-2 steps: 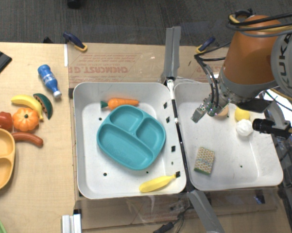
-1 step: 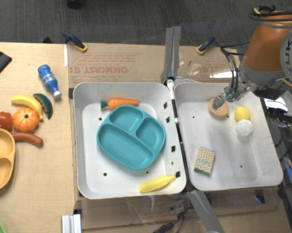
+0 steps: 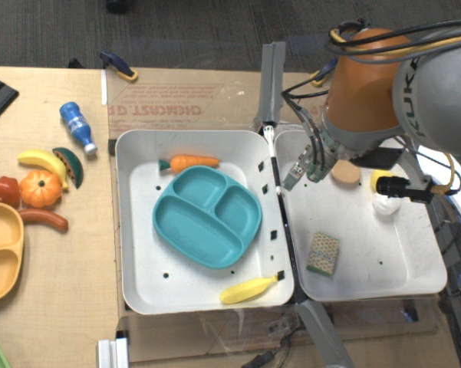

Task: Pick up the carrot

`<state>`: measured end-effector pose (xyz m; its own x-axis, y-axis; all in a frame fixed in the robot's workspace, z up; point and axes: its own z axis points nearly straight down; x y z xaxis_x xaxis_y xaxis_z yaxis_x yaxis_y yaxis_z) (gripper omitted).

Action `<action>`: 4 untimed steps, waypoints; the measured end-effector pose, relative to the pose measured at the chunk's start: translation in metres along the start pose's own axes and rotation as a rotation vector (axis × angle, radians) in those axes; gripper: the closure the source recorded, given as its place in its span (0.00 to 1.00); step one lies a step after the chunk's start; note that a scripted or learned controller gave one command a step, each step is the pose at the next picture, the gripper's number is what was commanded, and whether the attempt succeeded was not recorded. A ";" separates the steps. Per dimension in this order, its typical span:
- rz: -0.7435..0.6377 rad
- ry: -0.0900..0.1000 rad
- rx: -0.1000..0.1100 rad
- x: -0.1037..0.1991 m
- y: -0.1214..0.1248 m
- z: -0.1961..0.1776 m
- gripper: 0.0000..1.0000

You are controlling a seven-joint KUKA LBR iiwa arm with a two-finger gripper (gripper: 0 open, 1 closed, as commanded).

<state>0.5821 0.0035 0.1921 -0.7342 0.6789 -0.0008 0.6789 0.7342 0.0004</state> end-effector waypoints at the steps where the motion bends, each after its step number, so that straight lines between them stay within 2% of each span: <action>1: -0.450 -0.002 -0.002 -0.005 -0.044 -0.042 1.00; 2: -0.309 -0.002 -0.001 -0.051 -0.062 -0.051 1.00; 3: -0.020 -0.001 0.000 -0.045 -0.018 -0.023 1.00; 4: 0.225 -0.001 0.001 -0.057 -0.035 -0.026 1.00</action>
<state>0.5998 -0.0613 0.2186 -0.5640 0.8258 -0.0016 0.8258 0.5640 -0.0006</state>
